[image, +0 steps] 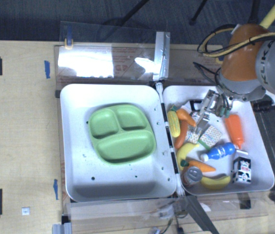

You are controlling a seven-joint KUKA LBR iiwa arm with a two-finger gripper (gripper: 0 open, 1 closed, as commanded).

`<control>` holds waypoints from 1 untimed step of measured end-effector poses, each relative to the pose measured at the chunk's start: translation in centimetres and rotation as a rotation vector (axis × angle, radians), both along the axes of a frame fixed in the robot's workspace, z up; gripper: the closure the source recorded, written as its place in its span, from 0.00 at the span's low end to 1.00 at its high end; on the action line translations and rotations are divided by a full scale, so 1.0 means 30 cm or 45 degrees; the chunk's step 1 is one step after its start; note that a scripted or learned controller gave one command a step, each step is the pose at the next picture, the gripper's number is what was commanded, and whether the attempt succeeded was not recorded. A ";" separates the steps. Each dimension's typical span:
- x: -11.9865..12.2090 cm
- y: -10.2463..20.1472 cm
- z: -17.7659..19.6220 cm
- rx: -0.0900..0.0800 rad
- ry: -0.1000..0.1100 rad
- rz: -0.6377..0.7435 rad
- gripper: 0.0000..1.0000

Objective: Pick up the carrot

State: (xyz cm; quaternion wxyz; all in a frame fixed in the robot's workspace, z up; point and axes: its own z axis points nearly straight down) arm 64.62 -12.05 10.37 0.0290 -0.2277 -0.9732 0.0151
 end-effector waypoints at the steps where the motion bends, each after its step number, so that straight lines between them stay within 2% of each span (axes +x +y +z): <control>1: -0.059 0.201 0.273 0.006 -0.090 -0.480 0.00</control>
